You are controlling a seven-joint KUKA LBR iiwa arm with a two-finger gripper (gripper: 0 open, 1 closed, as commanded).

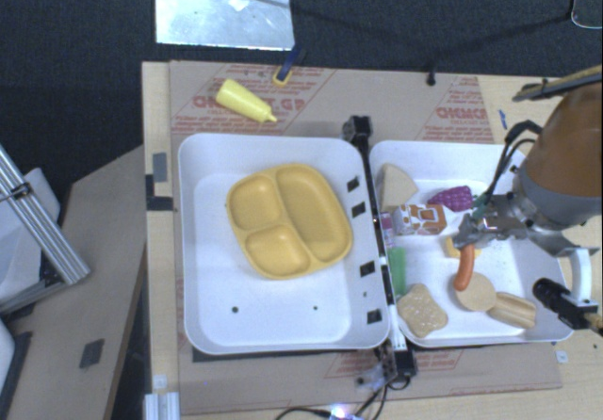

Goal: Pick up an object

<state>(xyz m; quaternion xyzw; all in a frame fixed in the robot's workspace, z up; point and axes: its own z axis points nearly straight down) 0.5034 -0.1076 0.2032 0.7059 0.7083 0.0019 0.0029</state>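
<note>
Approach seems to be the step in hand: the hand [474,232] hangs low in the right bin [429,329], directly above the top end of the orange sausage [464,270]. Whether it is apart or together, I cannot tell. No object sits clearly between its tips, so I judge nothing is lifted. The next move needs a short descent and a firm closing on the sausage. Around the hand I count one purple grape bunch [451,196] just beyond, one small carton [420,218] beside, one cracker [421,311] and two pale rounds nearer me. The left bin [212,329] holds one yellow tray [286,218].
</note>
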